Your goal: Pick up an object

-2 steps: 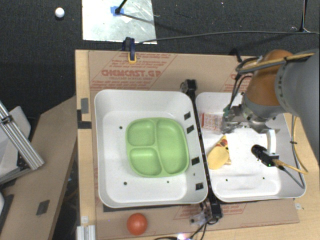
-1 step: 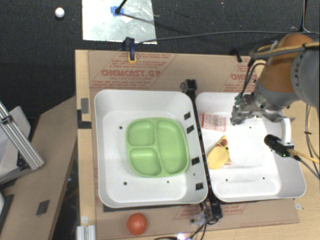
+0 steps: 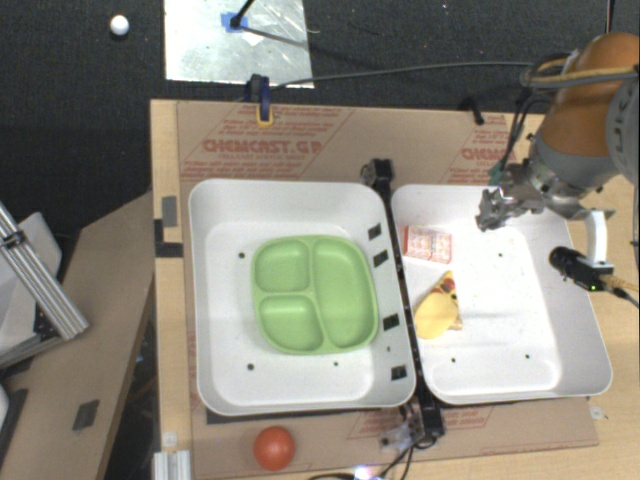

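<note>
Overhead, slanted look down on a bench with two white bins side by side.

Gripper: the gripper (image 3: 491,211) hangs over the upper part of the right bin (image 3: 575,353), at the end of a grey arm with an orange band (image 3: 590,88) reaching in from the right. Whether it is released or clenched cannot be told; nothing is seen in it.

Nearest thing: a small flat packet (image 3: 427,243), pink and white, lies near the gripper toward the bins' divider. It looks light, thin and probably hard to pinch flat.

Likely target: a yellow toy (image 3: 438,311), duck-like, lies lower in the same bin, beside the divider. It looks light, rounded, perhaps soft and a little slippery; the plump body seems the best place to grip.

Left bin: the left bin (image 3: 215,268) holds a green three-part tray (image 3: 314,293).

Outside: an orange ball (image 3: 274,447) rests on the bench in front.
</note>
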`<action>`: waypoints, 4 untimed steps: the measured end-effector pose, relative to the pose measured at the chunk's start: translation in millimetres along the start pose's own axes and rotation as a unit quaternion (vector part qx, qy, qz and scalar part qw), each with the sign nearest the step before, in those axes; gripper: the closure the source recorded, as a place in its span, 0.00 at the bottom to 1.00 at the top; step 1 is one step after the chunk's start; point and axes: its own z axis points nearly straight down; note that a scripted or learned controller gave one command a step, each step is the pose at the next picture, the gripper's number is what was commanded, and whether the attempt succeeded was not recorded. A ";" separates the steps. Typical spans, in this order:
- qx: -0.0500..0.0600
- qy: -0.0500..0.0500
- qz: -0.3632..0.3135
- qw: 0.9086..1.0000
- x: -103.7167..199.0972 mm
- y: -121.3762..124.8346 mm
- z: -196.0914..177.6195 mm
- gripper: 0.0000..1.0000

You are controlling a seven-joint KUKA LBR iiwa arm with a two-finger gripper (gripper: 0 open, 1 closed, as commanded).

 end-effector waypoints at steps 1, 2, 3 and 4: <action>-0.001 0.000 -0.001 1.000 -2.5 3.7 -65.1 1.00; 0.002 0.001 -0.003 1.000 46.0 4.9 -68.1 1.00; 0.002 0.001 -0.003 1.000 90.0 7.3 -65.7 1.00; 0.002 0.001 -0.003 1.000 140.5 16.3 -64.1 1.00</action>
